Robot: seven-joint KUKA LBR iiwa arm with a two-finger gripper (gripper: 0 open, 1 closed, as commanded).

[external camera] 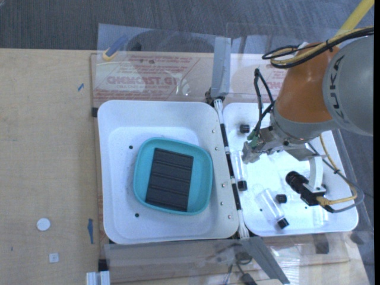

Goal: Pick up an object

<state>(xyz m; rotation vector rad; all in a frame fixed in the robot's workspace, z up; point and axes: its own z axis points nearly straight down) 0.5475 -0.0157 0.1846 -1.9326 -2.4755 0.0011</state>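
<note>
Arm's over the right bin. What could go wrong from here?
The gripper hangs close to the right bin's inner wall; a descent there may clip it.
The clear piece looks small and round, so it may roll out of a grasp.
The small black piece lies by that wall, hard to reach.

Lab: workbench (41,129), two white bins (113,123)

White disc (43,224) on wooden bench (47,129); blue mark (90,230) nearby.
</note>
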